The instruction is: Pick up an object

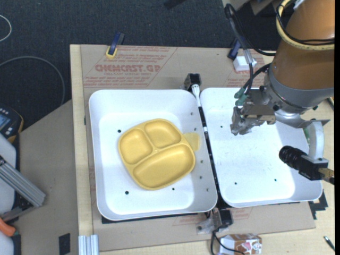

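A yellow three-compartment plate (156, 153) lies in the left white bin (101, 142), a little right of its middle. A small pale yellow piece (192, 141) peeks out at the plate's right edge. My gripper (240, 127) hangs over the upper left part of the right bin (255, 179), apart from the plate, with the orange-banded arm (305, 31) above it. I see nothing between its fingers.
A black cylindrical part (300, 162) sticks out over the right bin's right side. The two bins sit on a cardboard sheet (133, 68) with clamps at the edges. Cables and gear lie around the bench.
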Motion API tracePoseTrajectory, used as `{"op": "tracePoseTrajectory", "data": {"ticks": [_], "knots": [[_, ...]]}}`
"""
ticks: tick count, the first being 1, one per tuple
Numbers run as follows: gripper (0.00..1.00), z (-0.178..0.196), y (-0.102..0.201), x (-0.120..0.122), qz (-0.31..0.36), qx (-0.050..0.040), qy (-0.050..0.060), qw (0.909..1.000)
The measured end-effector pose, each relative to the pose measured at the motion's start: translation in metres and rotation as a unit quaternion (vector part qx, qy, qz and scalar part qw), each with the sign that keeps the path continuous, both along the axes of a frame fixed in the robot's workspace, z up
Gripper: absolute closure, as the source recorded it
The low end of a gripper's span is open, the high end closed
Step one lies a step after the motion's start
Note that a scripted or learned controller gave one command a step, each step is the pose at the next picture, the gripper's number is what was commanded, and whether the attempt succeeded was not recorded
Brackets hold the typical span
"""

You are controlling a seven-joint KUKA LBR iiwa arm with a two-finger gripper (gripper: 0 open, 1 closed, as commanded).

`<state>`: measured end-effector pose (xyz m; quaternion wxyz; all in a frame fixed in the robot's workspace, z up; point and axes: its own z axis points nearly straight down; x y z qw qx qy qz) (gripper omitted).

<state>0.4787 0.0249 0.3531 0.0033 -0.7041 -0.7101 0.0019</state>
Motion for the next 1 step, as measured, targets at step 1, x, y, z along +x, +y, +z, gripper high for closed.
{"op": "tracePoseTrajectory", "data": {"ticks": [1], "knots": [[1.00,0.0491,0.0704,0.0009,0.000,0.0006,-0.007,1.0000]]}}
